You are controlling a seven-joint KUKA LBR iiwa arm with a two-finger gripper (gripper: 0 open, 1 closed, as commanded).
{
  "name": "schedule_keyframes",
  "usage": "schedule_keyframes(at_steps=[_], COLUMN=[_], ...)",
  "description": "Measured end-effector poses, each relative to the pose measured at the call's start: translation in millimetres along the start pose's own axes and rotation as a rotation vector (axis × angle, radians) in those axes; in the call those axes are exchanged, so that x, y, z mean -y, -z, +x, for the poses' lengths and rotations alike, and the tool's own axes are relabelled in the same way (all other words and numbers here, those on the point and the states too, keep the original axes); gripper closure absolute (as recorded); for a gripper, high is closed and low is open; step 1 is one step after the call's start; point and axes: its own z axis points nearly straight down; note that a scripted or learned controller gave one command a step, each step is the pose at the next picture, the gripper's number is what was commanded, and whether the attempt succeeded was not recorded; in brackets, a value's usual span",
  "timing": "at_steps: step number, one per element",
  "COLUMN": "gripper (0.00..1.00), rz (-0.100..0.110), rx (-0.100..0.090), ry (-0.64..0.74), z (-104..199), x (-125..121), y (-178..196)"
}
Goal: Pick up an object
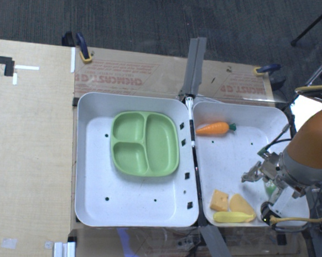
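The two-finger gripper (255, 174) hangs low over the right white bin (237, 112); whether it grips anything I cannot tell. Nearest lies the yellow banana-shaped toy (233, 217), lengthwise left-right, toward the bin's near edge.

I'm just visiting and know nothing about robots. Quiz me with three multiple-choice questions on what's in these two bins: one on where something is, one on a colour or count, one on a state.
1. Where does the carrot lie?
A. On the green plate
B. In the right bin, near its far edge
C. On the bench outside the bins

2. How many compartments does the green plate have?
A. Two
B. Three
C. Five

3. How do the plate's compartments look?
A. All bare
B. One holds the carrot
C. Each holds a yellow piece

Answers:
1 B: the carrot sits at the far side of the right bin.
2 B: ridges split it into three.
3 A: only green shows inside each.
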Motion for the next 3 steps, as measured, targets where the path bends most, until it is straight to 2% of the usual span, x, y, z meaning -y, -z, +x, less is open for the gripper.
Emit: schedule_keyframes(at_steps=[1,2,3], gripper=[0.00,0.00,0.00], rz=[-0.002,0.000,-0.003], rx=[0.002,0.004,0.003], ry=[-0.037,-0.562,-0.686], z=[91,110,80], x=[17,-10,13], y=[157,86,272])
